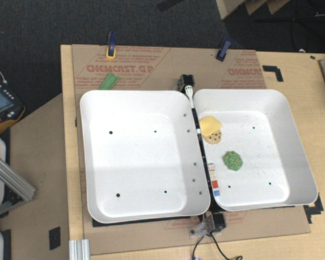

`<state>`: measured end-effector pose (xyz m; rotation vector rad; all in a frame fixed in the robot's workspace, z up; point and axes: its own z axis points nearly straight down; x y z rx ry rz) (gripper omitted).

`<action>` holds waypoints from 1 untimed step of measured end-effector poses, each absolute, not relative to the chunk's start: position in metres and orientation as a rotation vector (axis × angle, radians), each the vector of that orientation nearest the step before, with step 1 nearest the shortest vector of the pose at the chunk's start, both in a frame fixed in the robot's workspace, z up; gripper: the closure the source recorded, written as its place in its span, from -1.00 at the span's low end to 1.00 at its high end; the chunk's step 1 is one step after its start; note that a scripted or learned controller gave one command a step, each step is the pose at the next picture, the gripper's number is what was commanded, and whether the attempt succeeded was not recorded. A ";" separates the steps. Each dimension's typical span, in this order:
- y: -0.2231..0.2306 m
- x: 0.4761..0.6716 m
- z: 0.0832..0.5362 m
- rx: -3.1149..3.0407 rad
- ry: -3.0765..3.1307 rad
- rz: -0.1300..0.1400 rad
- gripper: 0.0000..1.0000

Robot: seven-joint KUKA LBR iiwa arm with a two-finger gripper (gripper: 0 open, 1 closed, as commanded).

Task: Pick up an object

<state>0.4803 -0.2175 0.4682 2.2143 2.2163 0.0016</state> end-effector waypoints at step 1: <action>-0.200 0.550 0.318 2.225 2.234 -0.008 1.00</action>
